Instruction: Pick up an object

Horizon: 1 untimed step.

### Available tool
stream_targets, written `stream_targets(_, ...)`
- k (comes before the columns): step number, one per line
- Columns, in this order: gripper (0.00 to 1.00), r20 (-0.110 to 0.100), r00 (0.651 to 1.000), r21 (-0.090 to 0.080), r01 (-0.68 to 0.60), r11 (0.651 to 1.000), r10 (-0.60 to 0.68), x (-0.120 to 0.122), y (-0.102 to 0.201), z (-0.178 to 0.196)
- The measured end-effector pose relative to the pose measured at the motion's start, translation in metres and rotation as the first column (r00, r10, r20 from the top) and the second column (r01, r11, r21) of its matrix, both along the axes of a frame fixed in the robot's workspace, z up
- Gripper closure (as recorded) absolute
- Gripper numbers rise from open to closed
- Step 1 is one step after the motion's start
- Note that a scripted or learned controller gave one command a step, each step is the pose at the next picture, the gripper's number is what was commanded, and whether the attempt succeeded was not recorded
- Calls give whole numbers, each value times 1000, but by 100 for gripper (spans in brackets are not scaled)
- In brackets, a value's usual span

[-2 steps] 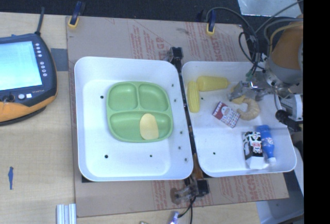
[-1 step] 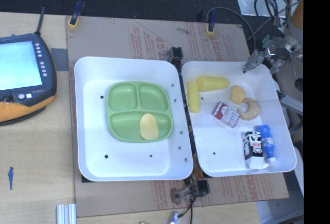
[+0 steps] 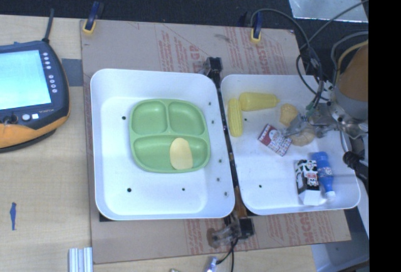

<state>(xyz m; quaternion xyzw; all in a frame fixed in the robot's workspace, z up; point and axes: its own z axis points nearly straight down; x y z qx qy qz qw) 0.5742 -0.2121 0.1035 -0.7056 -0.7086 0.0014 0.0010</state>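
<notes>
The jaws (image 3: 299, 128) hang low in the right bin (image 3: 263, 202), over a tan lump (image 3: 303, 137) beside the red-and-white packet (image 3: 274, 139); their opening cannot be told.

2 bins are sitting side by side on the bench (image 3: 37, 202), the left bin (image 3: 109, 195) holding a divided plate (image 3: 147, 133) with an oval piece (image 3: 181, 153) lying in its near compartment. In the right bin (image 3: 263, 202), a corn cob (image 3: 234, 117) is lying at the left by the dividing wall, a capped bottle (image 3: 257, 101) just behind it, a small packet (image 3: 274, 139) near the middle, and a carton (image 3: 306, 177) and tube (image 3: 323, 172) lying side by side at the near right. The gripper (image 3: 299, 128) is hanging over the bin's right part, just right of the packet, and a tablet (image 3: 28, 92) is lying on the bench left of both bins.
</notes>
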Motion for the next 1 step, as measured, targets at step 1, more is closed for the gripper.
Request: stream_targets(1, 0, 0, 1000, 1, -1, 1000, 1, -98, 14, -10)
